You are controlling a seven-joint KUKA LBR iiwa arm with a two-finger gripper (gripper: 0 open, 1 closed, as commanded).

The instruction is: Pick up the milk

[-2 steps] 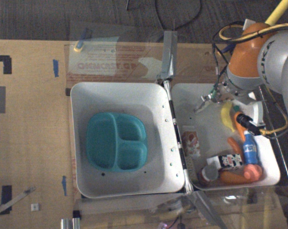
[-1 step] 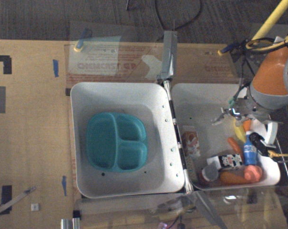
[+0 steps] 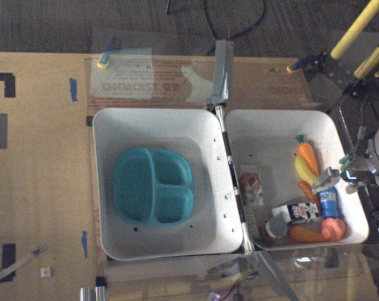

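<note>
Item: milk carton [image 3: 303, 212], black-and-white, lying on its side near the six o'clock wall of the right bin [image 3: 272, 125]. I log it crowded: a grey cup [image 3: 277, 227] at its seven o'clock, an orange carrot-like piece [image 3: 307, 234] just beside it at six, a blue bottle [image 3: 328, 202] at its three o'clock.

Item: gripper [image 3: 336, 177], hanging at the bin's three o'clock rim, above the blue bottle, apart from the milk. Whether its fingers are spread or closed I cannot tell.

Item: teal divided plate [image 3: 154, 185], centred in the left bin [image 3: 114, 130].

Judgement: the clutter likely forces a narrow approach.
</note>
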